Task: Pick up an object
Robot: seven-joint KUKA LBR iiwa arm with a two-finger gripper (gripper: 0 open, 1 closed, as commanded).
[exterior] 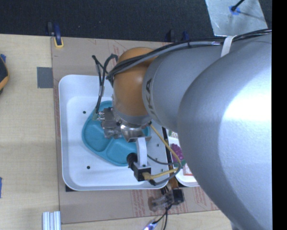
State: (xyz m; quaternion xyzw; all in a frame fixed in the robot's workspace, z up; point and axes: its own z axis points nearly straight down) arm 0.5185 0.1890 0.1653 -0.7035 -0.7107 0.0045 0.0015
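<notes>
- Shallow white plastic bin (71,128) taken as landmark: teal compartmented plastic tray (97,140) lies flat at its centre.
- Gripper (112,123) is positioned directly over tray's right part; tray extends leftward from it.
- Finger state cannot be told.

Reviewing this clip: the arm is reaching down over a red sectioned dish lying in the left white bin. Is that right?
Not quite. The dish is blue, not red. The rest holds: in the camera view the arm reaches down over the sectioned dish, which lies in the left white bin.
</notes>
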